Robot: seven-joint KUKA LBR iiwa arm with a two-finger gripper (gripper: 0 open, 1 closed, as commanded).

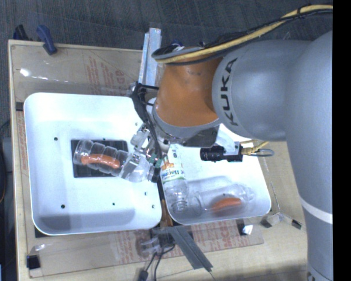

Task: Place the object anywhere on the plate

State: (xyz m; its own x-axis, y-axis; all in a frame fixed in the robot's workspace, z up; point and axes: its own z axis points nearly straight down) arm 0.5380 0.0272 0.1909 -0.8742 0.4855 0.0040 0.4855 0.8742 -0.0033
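From my feed the gripper [141,152] sits at the centre of the frame, just at the inner edge of the left bin [47,107], and it is tangled visually with clear plastic, so I cannot tell how it is set or whether it has anything. The clear bottle [99,155] with orange inside lies on its side across the dark plate [82,170], left of centre, its right end close against the gripper. I judge the placing is close to done, if that bottle is the object. My worry is the pull-away: if the gripper is in contact with the bottle's right end, retreating could drag or roll it off the plate, since a round bottle lying flat rolls easily on a smooth bin floor. The arm's bulk also hides much of the right bin [263,201], so a snag there would go unseen. That bin, lower right, holds a second clear bottle [213,201] with an orange piece inside and a labelled bottle [172,173] at its left edge.
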